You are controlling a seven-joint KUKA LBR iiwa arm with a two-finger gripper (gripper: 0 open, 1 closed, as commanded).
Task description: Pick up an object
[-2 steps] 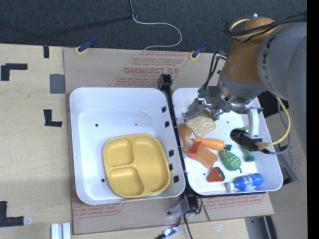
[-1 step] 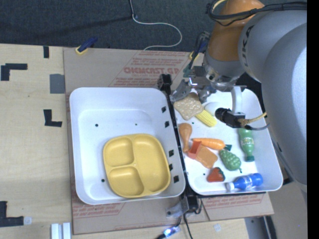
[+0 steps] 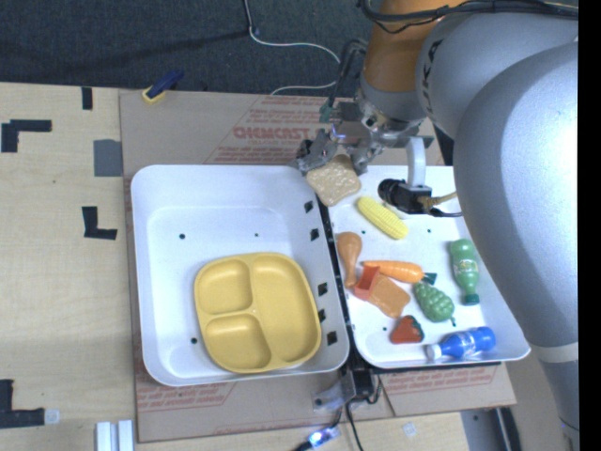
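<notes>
Tool (image 3: 331, 158) partly hides tan bread slice (image 3: 335, 185); grip unclear

plate (image 3: 256, 310) yellow | bins (image 3: 160, 195) white | corn (image 3: 382, 218) yellow | carrot (image 3: 399, 272) orange | bottle (image 3: 462, 269) green

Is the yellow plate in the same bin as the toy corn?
No, the yellow plate lies in the left bin, while the corn lies in the right bin with the other toy foods.
</notes>
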